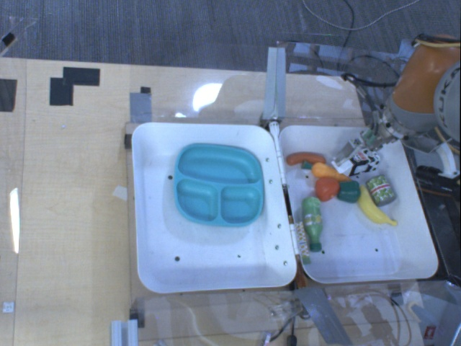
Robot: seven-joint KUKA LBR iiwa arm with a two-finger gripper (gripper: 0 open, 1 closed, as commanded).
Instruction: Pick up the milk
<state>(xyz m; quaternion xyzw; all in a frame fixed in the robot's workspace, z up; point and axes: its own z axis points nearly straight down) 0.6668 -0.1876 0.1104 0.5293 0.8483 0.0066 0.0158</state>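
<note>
At the right bin's [425,265] back, the milk [365,164] lies under the gripper [358,152]; whether it grips the milk I cannot tell. Sausage [306,158], carrot [325,170], tomato [326,188], can [380,190] crowd near; this looks like the grasp step; next calls for a firm close, straight lift.

A blue tray [219,184] lies in the left bin [155,265]; a sausage [305,158], carrot [324,170], tomato [326,188], bottle [312,222], can [379,190] and banana [375,210] lie in the right bin [410,262].
</note>
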